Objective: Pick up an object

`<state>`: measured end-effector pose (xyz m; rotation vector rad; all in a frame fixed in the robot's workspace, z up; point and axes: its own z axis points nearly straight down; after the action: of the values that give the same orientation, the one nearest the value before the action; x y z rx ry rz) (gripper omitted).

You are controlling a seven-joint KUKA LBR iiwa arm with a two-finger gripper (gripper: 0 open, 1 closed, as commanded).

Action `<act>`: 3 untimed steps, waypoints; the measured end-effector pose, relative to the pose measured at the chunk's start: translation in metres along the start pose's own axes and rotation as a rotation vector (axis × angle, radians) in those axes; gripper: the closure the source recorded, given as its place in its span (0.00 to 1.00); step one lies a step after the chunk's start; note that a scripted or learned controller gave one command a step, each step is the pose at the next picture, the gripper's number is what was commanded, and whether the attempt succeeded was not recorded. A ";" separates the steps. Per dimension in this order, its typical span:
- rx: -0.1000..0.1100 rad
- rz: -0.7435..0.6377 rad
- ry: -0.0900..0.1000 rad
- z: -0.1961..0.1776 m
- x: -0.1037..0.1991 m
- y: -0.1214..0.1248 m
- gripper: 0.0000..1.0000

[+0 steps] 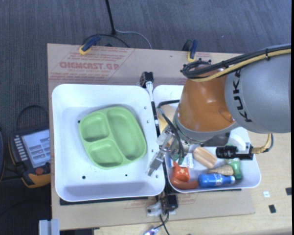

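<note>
One fixed camera looks down at a slant on both bins [58, 131], arm [254, 97] entering from the right.
</note>
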<state>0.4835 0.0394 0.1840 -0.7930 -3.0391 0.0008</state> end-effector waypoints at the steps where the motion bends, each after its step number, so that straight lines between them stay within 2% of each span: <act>1: 0.000 -0.110 -0.003 -0.001 -0.092 -0.017 0.00; 2: -0.001 -0.354 -0.003 -0.001 -0.124 0.017 0.00; 3: -0.002 -0.737 -0.005 -0.001 -0.162 0.041 0.00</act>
<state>0.6449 -0.0038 0.1849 0.3553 -3.1254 -0.0004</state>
